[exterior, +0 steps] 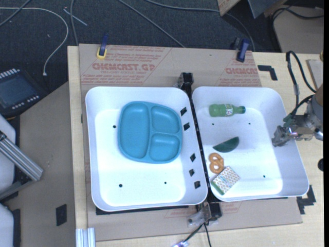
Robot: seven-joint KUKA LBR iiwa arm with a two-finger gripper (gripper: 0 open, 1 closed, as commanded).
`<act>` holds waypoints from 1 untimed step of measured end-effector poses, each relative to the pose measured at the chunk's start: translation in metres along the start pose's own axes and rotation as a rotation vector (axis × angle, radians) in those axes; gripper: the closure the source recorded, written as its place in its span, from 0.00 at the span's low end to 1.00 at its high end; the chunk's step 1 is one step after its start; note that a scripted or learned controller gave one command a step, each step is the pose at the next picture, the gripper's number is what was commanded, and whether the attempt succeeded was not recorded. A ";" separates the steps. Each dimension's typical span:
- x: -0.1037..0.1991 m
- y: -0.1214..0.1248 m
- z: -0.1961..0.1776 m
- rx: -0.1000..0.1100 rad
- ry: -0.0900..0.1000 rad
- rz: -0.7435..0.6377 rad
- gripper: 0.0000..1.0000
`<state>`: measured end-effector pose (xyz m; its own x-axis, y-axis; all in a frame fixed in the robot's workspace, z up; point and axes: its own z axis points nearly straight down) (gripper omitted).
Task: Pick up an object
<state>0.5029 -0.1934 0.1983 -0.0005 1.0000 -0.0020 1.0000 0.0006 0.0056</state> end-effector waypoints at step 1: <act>0.000 0.001 -0.009 0.002 0.001 0.000 1.00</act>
<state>0.5039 -0.1936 0.2075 -0.0010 1.0000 -0.0010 1.0000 0.0010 0.0033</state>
